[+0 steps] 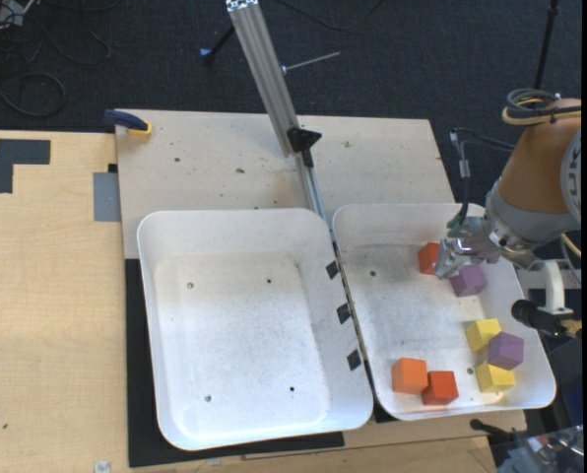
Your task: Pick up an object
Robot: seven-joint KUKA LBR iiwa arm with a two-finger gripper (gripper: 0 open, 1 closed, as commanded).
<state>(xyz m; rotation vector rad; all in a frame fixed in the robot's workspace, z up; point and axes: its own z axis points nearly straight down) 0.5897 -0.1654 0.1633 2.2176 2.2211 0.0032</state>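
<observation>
Tool (458, 255) sits between orange block (428, 257) and purple block (469, 281).

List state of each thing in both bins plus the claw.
claw: low in the right bin, between two blocks; grip unclear
red-orange block: beside the claw
purple block: lying just below the claw
yellow block: loose, touching a second purple block
lower yellow block: by the front rim
orange block: touching red block
left bin: bare floor

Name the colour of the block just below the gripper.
Purple block, seen in the camera view.
</observation>
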